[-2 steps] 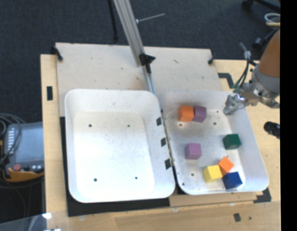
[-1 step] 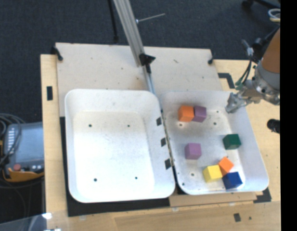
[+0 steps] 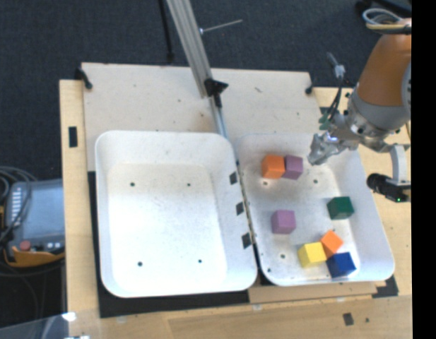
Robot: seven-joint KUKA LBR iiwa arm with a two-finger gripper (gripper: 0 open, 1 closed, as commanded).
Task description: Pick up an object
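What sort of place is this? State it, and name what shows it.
Probably a robotics lab: a grey and orange arm reaches over two white bins holding coloured blocks, with a handheld control pendant beside the bench.

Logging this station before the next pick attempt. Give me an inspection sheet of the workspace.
Surface: wooden bench bearing a left bin and a right bin.
Job's things: in the right bin, upper orange block touching upper purple block; lower purple block; green block; yellow block, lower orange block and blue block clustered.
Clutter: nothing seen.
Grippers: gripper above the right bin's far edge, holding nothing visible.
Cables: wires by the wrist.
Surroundings: dark floor; metal rail; handheld controller.
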